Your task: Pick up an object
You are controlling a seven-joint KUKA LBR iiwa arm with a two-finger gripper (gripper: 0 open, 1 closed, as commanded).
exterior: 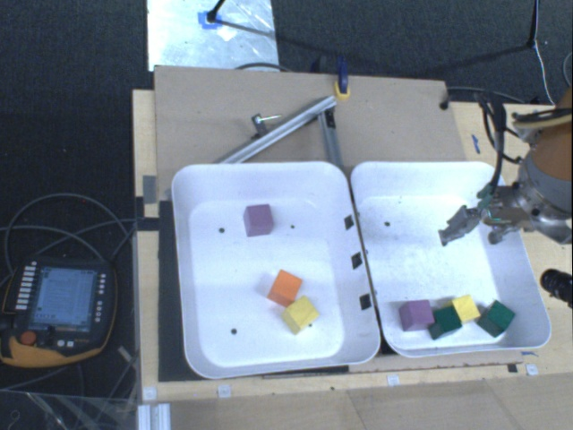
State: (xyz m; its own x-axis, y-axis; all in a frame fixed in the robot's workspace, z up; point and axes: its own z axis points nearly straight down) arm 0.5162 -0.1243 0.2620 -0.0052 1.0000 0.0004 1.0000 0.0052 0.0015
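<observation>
Two white plastic bins (pixel 192 267) hold purple (pixel 259 219), orange (pixel 286 287), yellow (pixel 301 313) and dark green cubes (pixel 495 317).

The right bin (pixel 421 186) lies bare except for four blocks (pixel 455 315) crowded along its near wall, two touching, leaving its middle open.

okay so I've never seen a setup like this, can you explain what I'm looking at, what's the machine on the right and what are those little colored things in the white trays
This is one camera looking down at a slant on a workbench. The machine entering from the right is a robot arm; its gripper hangs above the right bin, with nothing visibly held. The bins are shallow white trays. The left bin holds three small blocks: a purple block, an orange block and a yellow block, the last two touching. Along the right bin's near edge sit a purple cube, a yellow cube and two green cubes. The handheld control unit lies at left.
</observation>
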